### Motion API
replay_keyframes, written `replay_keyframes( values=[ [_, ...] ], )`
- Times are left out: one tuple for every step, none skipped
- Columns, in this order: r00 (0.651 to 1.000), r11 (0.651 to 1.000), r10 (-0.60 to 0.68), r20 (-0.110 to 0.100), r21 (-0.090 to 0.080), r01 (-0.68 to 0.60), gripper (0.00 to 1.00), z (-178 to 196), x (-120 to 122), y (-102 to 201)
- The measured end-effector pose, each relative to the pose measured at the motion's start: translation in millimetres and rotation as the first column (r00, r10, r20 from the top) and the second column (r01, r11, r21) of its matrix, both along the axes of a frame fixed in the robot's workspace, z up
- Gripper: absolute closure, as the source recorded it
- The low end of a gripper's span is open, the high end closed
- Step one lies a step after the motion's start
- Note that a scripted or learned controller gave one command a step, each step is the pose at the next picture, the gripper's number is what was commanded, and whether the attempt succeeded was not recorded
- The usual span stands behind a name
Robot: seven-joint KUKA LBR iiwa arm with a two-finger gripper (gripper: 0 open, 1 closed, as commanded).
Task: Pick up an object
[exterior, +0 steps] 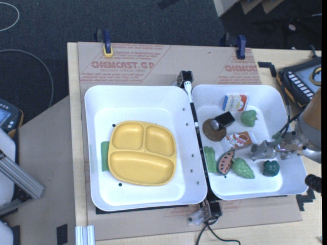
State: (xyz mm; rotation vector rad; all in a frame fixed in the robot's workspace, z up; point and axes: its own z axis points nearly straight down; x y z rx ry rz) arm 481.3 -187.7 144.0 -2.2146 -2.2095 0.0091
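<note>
Smooth yellow three-compartment tray (143,153) in left bin (97,137); metal claw (257,152) over bumpy green toy (243,168), jaws' state unclear

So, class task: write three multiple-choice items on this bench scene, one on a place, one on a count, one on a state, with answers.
1. Where does the yellow plastic divided plate lie?
A. left white bin
B. right white bin
C. on the cardboard

2. How many compartments does that plate have?
A. two
B. three
C. five

3. How does the dark green round toy stand?
A. lifted by the tool
B. lying on the right bin's floor
C. stacked on the plate

Answers: A, it sits in the left white bin; B, two small above one large; B, it rests in the right white bin, below the tool.
</note>
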Motion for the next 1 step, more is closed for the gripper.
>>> replay_keyframes(
  values=[
    [1.0,1.0,0.0,0.008,-0.002,0.0,0.0,-63.0,-3.5,-22.2]
  ],
)
